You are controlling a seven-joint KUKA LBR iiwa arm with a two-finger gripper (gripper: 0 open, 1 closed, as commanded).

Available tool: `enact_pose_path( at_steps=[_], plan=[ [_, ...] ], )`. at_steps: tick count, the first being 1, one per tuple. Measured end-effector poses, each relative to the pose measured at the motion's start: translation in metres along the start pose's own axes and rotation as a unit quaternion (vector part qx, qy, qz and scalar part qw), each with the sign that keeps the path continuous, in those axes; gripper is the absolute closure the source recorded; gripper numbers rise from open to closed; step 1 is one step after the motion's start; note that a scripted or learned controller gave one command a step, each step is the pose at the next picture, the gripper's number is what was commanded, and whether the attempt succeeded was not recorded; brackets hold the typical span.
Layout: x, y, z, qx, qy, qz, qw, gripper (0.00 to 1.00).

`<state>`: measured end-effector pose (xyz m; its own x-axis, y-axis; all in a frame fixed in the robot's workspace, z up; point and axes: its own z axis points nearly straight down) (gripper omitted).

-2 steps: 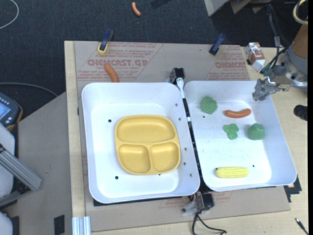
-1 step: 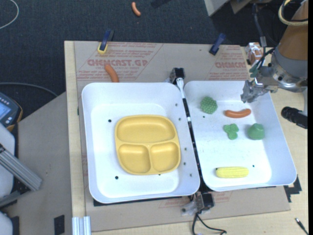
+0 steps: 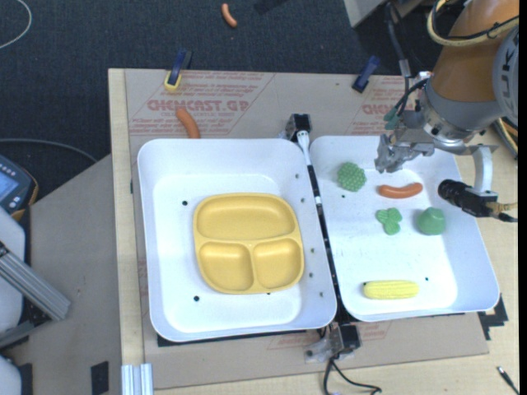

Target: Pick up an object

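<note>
The right bin (image 3: 461, 278) holds several toy foods: a green bumpy ball (image 3: 352, 176), an orange sausage (image 3: 399, 191), a small green broccoli piece (image 3: 389, 220), a green pepper-like piece (image 3: 430, 220) and a yellow corn cob (image 3: 390, 289). My gripper (image 3: 390, 163) hangs over the bin's far part, just above and left of the sausage and right of the bumpy ball. Nothing shows between its fingers.
The left bin (image 3: 165, 220) holds a yellow three-compartment plate (image 3: 247, 241). An orange sausage (image 3: 188, 123) lies on the cardboard behind the left bin. Clamps (image 3: 174, 72) sit at the board's far edge, and a black clip (image 3: 298, 127) sits between the bins.
</note>
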<state>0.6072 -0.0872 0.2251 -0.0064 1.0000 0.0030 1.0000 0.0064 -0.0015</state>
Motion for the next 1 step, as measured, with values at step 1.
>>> enact_pose_path(
  at_steps=[1],
  plan=[
    [0.0573, -0.0038, -0.0030, 0.000, 0.000, 0.000, 1.0000, 1.00]
  ],
)
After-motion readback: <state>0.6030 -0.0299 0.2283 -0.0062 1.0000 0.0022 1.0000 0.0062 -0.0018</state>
